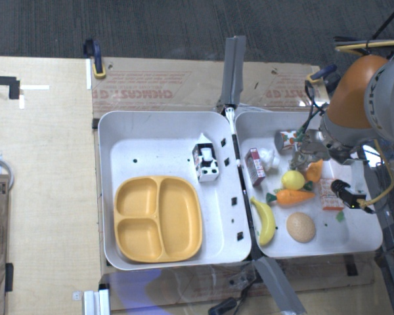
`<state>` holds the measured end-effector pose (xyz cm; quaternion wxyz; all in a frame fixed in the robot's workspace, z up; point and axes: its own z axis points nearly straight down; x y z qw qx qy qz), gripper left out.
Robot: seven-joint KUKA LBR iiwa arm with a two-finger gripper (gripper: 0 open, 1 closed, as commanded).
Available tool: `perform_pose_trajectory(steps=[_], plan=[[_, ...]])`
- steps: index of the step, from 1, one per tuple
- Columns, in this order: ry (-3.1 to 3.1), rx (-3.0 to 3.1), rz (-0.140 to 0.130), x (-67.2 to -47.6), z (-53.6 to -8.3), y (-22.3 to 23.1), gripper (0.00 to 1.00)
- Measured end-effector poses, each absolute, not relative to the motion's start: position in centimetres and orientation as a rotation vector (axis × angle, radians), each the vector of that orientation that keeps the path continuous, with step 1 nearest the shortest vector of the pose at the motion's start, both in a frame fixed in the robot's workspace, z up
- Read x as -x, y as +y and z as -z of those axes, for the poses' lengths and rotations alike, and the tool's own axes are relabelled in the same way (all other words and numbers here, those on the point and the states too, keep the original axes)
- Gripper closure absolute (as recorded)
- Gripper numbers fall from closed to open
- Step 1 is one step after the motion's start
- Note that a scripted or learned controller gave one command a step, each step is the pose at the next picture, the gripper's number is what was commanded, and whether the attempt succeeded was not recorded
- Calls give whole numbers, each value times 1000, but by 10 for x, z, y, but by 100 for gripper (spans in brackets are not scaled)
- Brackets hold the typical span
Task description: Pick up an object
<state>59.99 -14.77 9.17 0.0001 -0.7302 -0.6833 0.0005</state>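
Note:
The right bin (364, 241) holds a heap of toy food. A yellow lemon (293, 179) lies above an orange carrot (294, 197). At the front of the bin are a banana (265, 220) and a tan egg (301, 228). A dark red box (255, 166) stands near the bin's left wall, with a small printed packet (287, 140) behind it. My gripper (307, 157) hangs low over the pile, just right of the packet and above the lemon. An orange piece (314, 170) sits right below it. The wrist hides what lies beneath.
In the left bin (118, 133) are a yellow divided plate (159, 216) and a small black-and-white carton (205, 161). A flat red-and-white wrapper (328, 194) lies right of the carrot. A grey divider post (232, 71) rises between the bins.

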Motion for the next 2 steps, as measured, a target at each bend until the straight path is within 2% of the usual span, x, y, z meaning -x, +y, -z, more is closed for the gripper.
perform_pose_trajectory(steps=[1,2], plan=[[-2051,2378,-2,-555,-92,-197,0],[-1703,2633,17,-521,-95,-210,0]])
